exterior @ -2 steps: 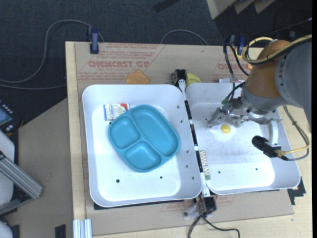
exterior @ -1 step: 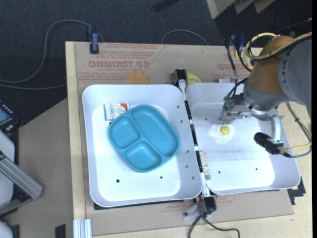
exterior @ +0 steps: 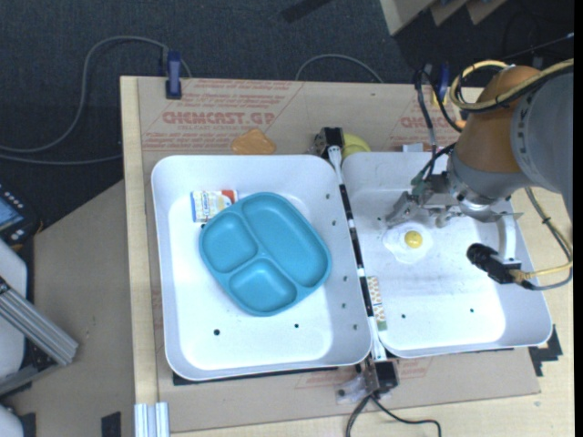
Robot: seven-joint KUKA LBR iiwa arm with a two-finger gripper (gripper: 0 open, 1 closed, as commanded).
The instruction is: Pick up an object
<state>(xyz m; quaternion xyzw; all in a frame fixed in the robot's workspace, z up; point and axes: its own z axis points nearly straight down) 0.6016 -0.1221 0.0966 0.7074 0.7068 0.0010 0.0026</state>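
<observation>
Desk (exterior: 273, 98): pale board surface printed with red lettering, carrying two shallow white bins side by side.

Left bin (exterior: 182, 335): holds a blue divided plate (exterior: 263, 252) with three compartments, lying flat and turned at a slant near the bin's middle. A small printed packet (exterior: 210, 202) lies at the plate's upper-left edge, partly tucked beneath it.

Right bin (exterior: 455, 321): holds a fried-egg toy (exterior: 409, 242), white with a yellow centre, lying flat in the upper-middle part of the bin floor.

Arm (exterior: 510, 126): grey, with an orange band above the wrist, entering from the right and bent down over the upper part of the right bin. The wrist points toward the bin's left half.

Pincer (exterior: 414, 208): low over the bin floor, just above and beside the egg toy; metal fingers (exterior: 399, 211) splay out toward the left. Released; nothing is seen between them, and the egg lies apart from the tips.

Other items: an orange object (exterior: 252, 141) and a yellow-green object (exterior: 353, 145) rest on the desk just beyond the bins' far rims. A black clip (exterior: 330, 140) sits where the bins meet. A dark cable fitting (exterior: 492, 264) hangs below the wrist over the right bin.
</observation>
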